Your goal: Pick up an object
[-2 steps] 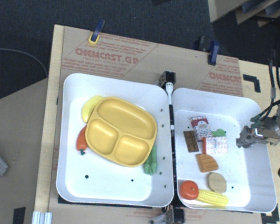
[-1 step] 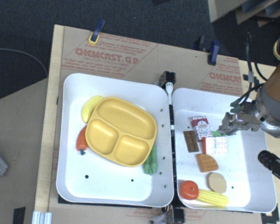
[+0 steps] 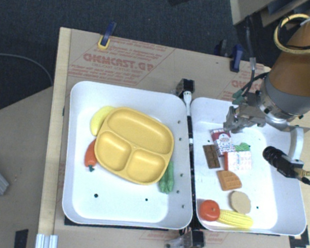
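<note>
While the task names no one thing to pick, the right bin (image 3: 285, 220) holds a cluster of small toy foods, and the gripper (image 3: 232, 124) sits over the upper end of that cluster. Just under and beside the gripper lies a red-and-white packet (image 3: 222, 141) w/ a second red-and-white packet (image 3: 239, 160) a bit lower right and a small green piece (image 3: 242, 146) between them. A brown bar (image 3: 211, 156) lies to the left of the packets, close to the bin's left wall. Below them come an orange cracker (image 3: 229, 180), then a tan cookie (image 3: 240, 202), then at the bin's near edge a tomato (image 3: 209, 209) touching a corn cob (image 3: 235, 220). Whether the gripper is parted or closed can't be told from this angle, nor whether it has hold of anything; nothing is clearly seen clamped in it. The arm (image 3: 302, 62) comes in from the upper right, orange band above grey wrist, and a black cylinder (image 3: 280, 161) sticks out on its right side over the bin.

The left bin (image 3: 77, 137) carries a yellow tray (image 3: 134, 145) w/ three compartments, tilted a little. A banana (image 3: 100, 119) peeks out at the tray's upper left, a carrot (image 3: 91, 155) at its lower left, and a green leafy piece (image 3: 167, 178) at its right edge. Both bins rest side by side on a cardboard sheet (image 3: 124, 57) w/ red print, clamps at its far edge.
</note>
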`<state>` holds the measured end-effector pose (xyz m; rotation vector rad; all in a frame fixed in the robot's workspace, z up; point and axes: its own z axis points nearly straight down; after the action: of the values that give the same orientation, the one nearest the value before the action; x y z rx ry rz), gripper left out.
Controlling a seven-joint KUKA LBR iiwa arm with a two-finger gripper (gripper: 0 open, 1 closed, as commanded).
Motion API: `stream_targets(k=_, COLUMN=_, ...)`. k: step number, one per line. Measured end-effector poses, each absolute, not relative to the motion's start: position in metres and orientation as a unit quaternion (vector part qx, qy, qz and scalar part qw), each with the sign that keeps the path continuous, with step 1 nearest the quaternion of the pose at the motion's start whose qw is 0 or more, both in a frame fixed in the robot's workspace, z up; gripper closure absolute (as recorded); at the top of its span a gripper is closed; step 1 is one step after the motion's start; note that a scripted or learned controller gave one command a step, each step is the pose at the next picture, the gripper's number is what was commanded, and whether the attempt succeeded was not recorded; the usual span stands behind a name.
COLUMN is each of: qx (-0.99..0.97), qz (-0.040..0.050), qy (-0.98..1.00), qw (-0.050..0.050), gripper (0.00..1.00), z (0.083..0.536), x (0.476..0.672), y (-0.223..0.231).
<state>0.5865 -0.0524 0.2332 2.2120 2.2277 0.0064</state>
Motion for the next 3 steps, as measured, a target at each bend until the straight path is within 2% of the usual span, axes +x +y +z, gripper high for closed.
stream_targets(k=2, qx=0.705, qz=0.0016, qy=0.709, qw=0.001, gripper=1.00, z=0.234, x=0.625, y=0.037)
stream_targets(k=3, qx=0.707, qz=0.0006, qy=0.707, qw=0.002, gripper=1.00, z=0.235, x=0.628, y=0.032)
